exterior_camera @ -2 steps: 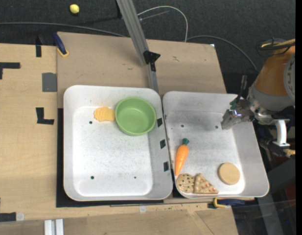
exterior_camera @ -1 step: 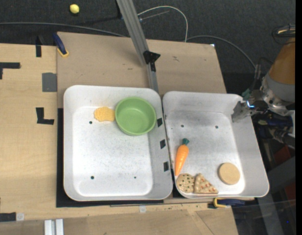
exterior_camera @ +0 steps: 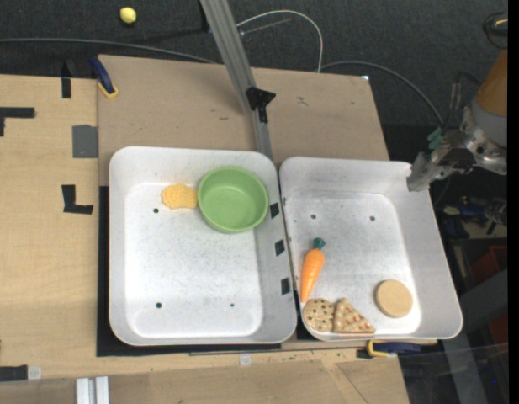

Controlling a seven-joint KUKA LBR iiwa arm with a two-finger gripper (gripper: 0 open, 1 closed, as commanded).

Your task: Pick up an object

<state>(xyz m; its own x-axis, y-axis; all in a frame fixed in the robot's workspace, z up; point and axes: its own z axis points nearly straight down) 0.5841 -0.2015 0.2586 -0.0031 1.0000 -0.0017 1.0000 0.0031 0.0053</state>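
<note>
In the right bin [exterior_camera: 427, 225] lie an orange toy carrot [exterior_camera: 312, 269] with a green top, a chocolate-chip cookie [exterior_camera: 319, 315], a pizza slice [exterior_camera: 352, 318] and a round tan biscuit [exterior_camera: 394, 298], all toward its front. The left bin [exterior_camera: 129, 251] holds a green bowl [exterior_camera: 233, 198] and a yellow waffle-like piece [exterior_camera: 180, 196] beside it at the back. My gripper [exterior_camera: 429, 168] hangs at the far right, over the right bin's back right corner, well away from every object. Nothing shows between its tips.
A slanted metal pole [exterior_camera: 234, 49] stands behind the bins, clamped near their shared back edge. A small yellow ball [exterior_camera: 128, 14] lies on the dark floor at the top left. Cables [exterior_camera: 343, 66] run across the brown board behind the right bin.
</note>
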